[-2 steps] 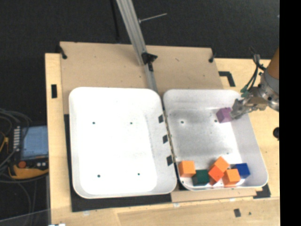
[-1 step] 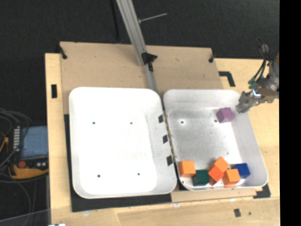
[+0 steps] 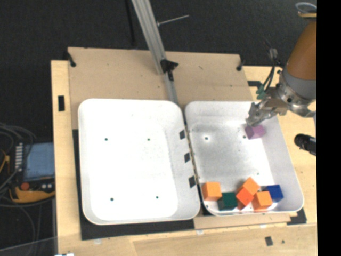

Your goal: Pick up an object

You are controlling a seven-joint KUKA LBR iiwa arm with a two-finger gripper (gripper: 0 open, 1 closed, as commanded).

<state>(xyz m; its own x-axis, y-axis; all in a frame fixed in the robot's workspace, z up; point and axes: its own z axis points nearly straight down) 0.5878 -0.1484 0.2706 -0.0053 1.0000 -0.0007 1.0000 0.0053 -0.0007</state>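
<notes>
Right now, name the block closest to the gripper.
The purple block, alone near the right bin's far side, just below the gripper. The other blocks cluster at the bin's near edge.

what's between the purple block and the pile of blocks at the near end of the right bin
Nothing: in the camera view, the bin floor between the purple block and the cluster of orange, green and blue blocks is bare white, lightly speckled.

A pale wooden table [image 3: 63,143] stands on dark carpet. A slanted grey metal rail [image 3: 152,33] crosses its far edge. A blue-screened box [image 3: 38,160] with cables lies at left.
</notes>
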